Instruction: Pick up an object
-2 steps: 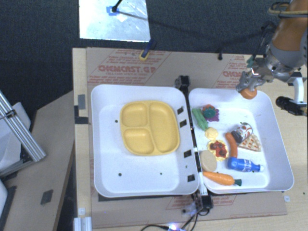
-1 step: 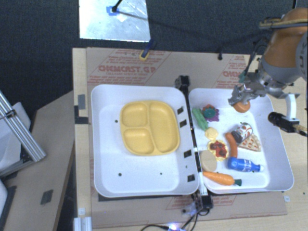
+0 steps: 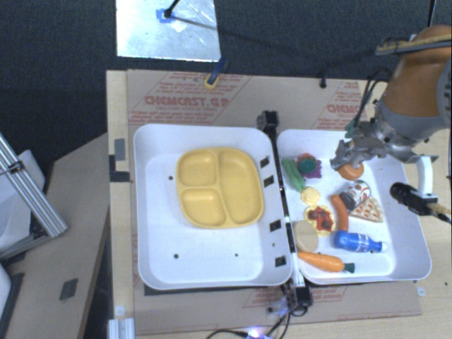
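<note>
From above, the tool [image 3: 351, 162] sits low in the right bin [image 3: 417, 256], on an orange piece [image 3: 350, 169] by the far wall; I cannot tell its state. Toys crowd just beside it, so a lift may slip off the round piece or nudge the neighbours

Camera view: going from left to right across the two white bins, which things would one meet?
Yellow three-compartment plastic tray → green toy vegetable → orange toy carrot → blue toy bottle → toy pizza slice.
</note>
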Robot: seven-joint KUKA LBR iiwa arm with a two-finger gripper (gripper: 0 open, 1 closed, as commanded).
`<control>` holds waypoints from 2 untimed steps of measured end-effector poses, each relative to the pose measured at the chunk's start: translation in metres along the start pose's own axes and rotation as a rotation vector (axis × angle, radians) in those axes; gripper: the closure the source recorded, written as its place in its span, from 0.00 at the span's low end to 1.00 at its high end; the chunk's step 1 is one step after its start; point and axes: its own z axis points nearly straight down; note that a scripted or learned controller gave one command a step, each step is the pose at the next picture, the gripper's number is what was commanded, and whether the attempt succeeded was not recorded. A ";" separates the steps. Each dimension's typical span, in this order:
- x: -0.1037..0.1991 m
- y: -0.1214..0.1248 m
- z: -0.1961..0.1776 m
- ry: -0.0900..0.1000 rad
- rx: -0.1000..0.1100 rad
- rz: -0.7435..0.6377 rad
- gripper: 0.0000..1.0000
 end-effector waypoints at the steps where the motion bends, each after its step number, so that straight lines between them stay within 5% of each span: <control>1: 0.023 -0.049 0.010 0.000 0.002 0.005 1.00; 2: 0.048 -0.075 0.000 0.000 0.000 0.000 1.00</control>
